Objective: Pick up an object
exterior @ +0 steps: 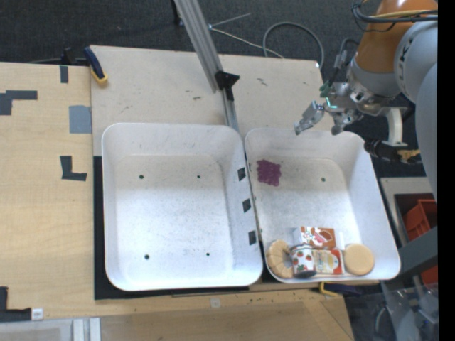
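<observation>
I have the grey arm with its orange band (398, 34) parked above the far rim of the right shallow white bin (370, 169). Its two-finger gripper (323, 118) hangs spread and empty. Candidates cluster against the near wall, where they've slid: round tan biscuits (358, 259), a red-and-white packet (315, 237). A small purple lump (269, 172) lies alone, easiest to reach.

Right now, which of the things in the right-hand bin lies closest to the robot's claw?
The purple piece, alone in the right bin's upper part, lies nearest the gripper. The round cookies and the snack packet cluster at the bottom edge.
</observation>
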